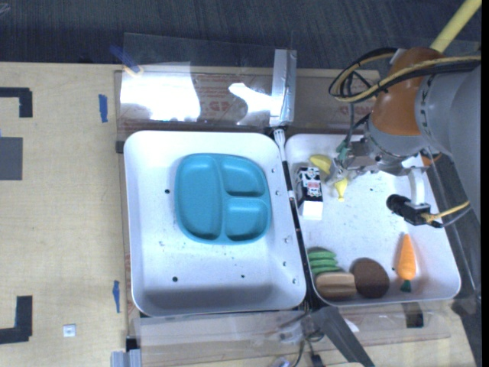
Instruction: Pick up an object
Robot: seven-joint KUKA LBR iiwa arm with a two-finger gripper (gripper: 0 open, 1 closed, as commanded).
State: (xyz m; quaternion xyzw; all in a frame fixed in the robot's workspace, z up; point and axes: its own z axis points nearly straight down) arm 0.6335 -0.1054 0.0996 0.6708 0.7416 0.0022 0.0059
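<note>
My gripper (345, 161) hangs low over the back left part of the right bin (359, 228), right above a yellow banana-shaped toy (321, 163). Part of the yellow toy pokes out below the gripper. The wrist hides how the gripper meets the toy. A small white and black box (310, 183) lies just left of the gripper, against the bin's left wall. Along the bin's front lie a green ridged piece (322, 261), a tan bread-like block (336, 284), a brown round lump (371, 276) and an orange carrot (406, 258).
The left bin (153, 243) holds a blue divided plate (223, 197). A black plug on a yellow cable (405, 205) hangs off the arm over the right bin's right side. A metal divider (283, 90) stands behind the bins.
</note>
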